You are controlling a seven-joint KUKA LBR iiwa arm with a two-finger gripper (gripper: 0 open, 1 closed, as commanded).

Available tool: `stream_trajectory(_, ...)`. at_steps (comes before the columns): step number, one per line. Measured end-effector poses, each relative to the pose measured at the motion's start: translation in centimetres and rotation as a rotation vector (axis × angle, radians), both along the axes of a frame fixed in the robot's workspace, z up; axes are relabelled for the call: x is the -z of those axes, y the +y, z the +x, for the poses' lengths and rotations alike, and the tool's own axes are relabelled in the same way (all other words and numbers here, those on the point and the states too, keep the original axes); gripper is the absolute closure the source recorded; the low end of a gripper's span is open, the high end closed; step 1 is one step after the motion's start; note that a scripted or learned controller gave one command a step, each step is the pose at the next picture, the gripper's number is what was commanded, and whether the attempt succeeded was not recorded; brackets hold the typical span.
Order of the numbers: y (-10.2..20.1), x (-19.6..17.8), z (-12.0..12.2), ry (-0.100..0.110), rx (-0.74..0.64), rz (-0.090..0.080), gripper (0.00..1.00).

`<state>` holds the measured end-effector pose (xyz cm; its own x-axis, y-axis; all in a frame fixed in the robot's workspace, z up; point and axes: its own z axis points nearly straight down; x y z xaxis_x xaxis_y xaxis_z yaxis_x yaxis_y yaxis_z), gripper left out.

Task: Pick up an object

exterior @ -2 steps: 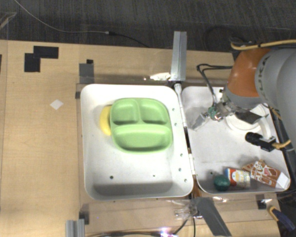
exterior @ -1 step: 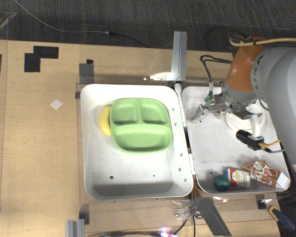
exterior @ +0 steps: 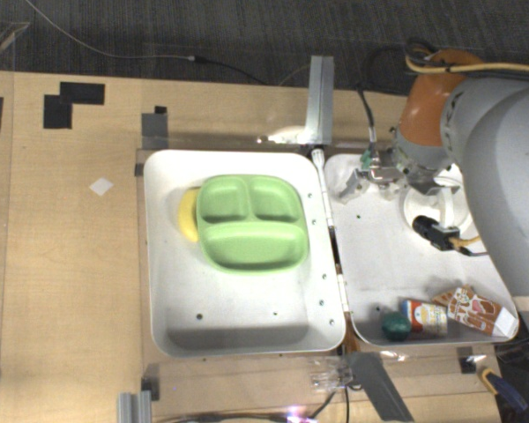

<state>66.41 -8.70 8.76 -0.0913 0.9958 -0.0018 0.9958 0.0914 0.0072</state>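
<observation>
Camera view: looks down at a slant on a pale wooden bench (exterior: 62, 263) bearing two shallow white bins side by side.
Arm: the grey arm (exterior: 502, 166) comes in from the right edge and covers the right bin's upper right corner; its orange band (exterior: 428, 104) sits above the wrist, past the bin's far rim.
Left bin: the left bin (exterior: 238, 320) holds two things, both in its upper half; its near half is bare white floor.
Right bin: the right bin (exterior: 379, 263) has the wrist over its far end and two small things along its near wall.
Plate: a green divided plate (exterior: 249, 221) lies flat in the left bin, two small compartments on the far side and one wide one on the near side.
Gripper: the gripper (exterior: 357, 179) is low over the right bin's far left corner, close to the wall shared with the left bin; I cannot tell whether it is open or closed, and nothing can be seen held in it.
Packet: a brown and white packet (exterior: 476, 311) lies in the right bin's near right corner.
Bottle: a small bottle (exterior: 419, 318) with a green cap lies on its side just left of the packet, cap pointing left, well apart from the gripper.
Yellow thing: a yellow thing (exterior: 187, 216) shows at the plate's left edge, partly hidden by the plate.
</observation>
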Motion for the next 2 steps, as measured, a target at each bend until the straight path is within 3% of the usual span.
stream_trajectory(2, -0.16, -0.05, 0.69, 0.000, 0.286, 0.002, 0.00)
